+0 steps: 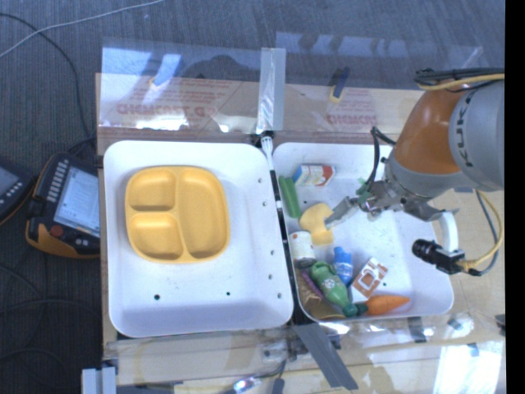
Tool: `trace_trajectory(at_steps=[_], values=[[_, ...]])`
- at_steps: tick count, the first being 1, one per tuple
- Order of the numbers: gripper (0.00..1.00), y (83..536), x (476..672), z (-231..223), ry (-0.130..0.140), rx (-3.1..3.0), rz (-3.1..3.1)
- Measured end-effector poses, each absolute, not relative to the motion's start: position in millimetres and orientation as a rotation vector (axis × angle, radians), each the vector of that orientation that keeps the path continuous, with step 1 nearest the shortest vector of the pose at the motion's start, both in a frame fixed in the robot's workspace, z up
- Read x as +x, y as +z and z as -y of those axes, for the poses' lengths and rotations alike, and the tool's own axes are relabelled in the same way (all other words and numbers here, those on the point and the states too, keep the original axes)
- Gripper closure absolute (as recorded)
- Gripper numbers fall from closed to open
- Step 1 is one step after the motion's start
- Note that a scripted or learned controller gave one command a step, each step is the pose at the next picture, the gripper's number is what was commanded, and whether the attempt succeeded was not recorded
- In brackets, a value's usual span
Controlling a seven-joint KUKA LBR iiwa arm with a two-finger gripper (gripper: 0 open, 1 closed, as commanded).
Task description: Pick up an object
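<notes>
two white bins sit side by side; the left bin [164, 302] carries a yellow divided plate [176, 213], and the right bin [426, 290] is where all the small stuff is piled. the arm [447, 138] leans in from the right with its gripper [338, 213] down by the yellow block [316, 220], near the bin's left wall. whether that gripper is spread or closed, i cannot tell from up here; it is a thin dark shape against the yellow.

the trouble i would expect is crowding. the yellow block lies just beside a white cup [301, 243] and a green stick [289, 197], with a blue bottle [342, 265] and a green bottle [326, 279] packed close below. a closing grasp could catch an edge only and let the block slip, or shove the neighbours against the wall. the block looks rounded and tilted, so it may squirt sideways. a small carton [314, 174], an orange carrot [385, 304] and a patterned box [371, 277] lie farther off, less at risk.
</notes>
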State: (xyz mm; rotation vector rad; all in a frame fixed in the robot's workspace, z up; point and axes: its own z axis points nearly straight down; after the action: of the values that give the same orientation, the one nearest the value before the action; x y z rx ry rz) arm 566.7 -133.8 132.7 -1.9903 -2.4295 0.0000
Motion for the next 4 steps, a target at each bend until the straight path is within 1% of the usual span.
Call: trace_trajectory(at_steps=[1,2,3,4], values=[[0.00,93.1,529.7,117.2,0.000,-2.027,2.404],[1.00,103.3,531.0,115.9,-0.005,-2.024,2.403],[0.00,103.2,530.8,115.9,-0.004,-2.024,2.403],[0.00,92.3,506.3,114.3,-0.014,-2.084,2.385]])
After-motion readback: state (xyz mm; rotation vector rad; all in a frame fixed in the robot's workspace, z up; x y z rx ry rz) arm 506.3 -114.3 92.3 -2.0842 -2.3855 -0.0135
